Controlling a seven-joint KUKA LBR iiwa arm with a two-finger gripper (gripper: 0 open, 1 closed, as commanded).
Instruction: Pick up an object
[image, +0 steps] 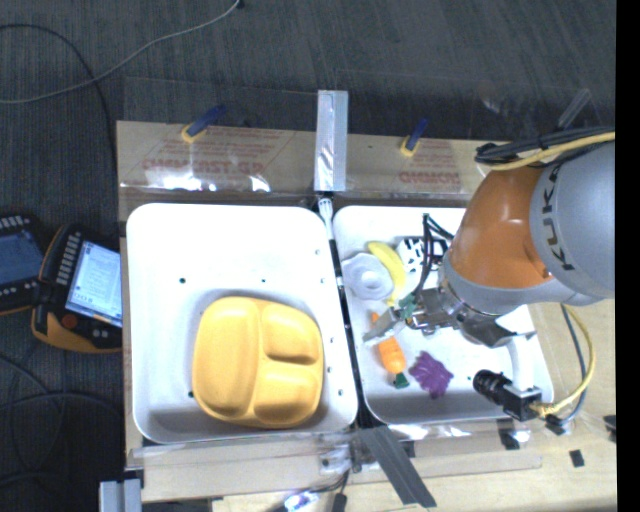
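Two white bins (150, 300) lie on a light wooden bench (590, 460). At lower left sits a mustard-yellow tray (258, 360). At centre right lie a yellow banana (386, 262), an orange carrot (392, 355), purple grapes (431, 373) and a white cup (366, 275). The arm (540, 240) is grey with an orange band.

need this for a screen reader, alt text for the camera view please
A grey and orange robot arm reaches into the right white bin above small toys, including an orange carrot and purple grapes. The left white bin holds a yellow plastic tray.
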